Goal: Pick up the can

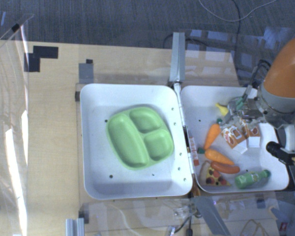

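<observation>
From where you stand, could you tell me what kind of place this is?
Probably a robotics lab's test bench: two white bins set in a wooden bench, toy food such as a carrot, and a grey-and-orange arm reaching in.

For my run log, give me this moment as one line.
end effector: above back of right white shallow bin, near orange-white packet | grasp: unconfirmed | left white shallow bin: green three-compartment plastic plate

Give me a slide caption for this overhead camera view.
Arm over right bin of toy food, carrots and green bottle; green divided tray in left bin.
</observation>
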Action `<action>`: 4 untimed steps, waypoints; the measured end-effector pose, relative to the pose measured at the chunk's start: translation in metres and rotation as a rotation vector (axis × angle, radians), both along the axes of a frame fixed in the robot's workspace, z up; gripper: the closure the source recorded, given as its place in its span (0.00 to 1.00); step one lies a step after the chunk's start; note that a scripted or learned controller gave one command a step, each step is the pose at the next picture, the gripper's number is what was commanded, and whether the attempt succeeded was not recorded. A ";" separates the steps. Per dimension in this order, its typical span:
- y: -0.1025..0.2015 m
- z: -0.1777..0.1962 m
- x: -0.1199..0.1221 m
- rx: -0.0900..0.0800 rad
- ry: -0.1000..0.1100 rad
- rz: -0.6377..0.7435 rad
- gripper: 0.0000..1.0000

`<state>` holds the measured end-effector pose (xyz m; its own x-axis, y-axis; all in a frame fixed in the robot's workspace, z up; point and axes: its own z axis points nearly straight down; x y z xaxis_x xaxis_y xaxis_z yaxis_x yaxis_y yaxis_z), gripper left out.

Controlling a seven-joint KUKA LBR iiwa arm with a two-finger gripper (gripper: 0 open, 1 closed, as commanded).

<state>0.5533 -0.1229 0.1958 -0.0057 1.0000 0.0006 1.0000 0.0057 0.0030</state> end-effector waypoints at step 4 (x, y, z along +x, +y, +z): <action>-0.061 -0.081 0.031 -0.005 -0.033 -0.287 0.00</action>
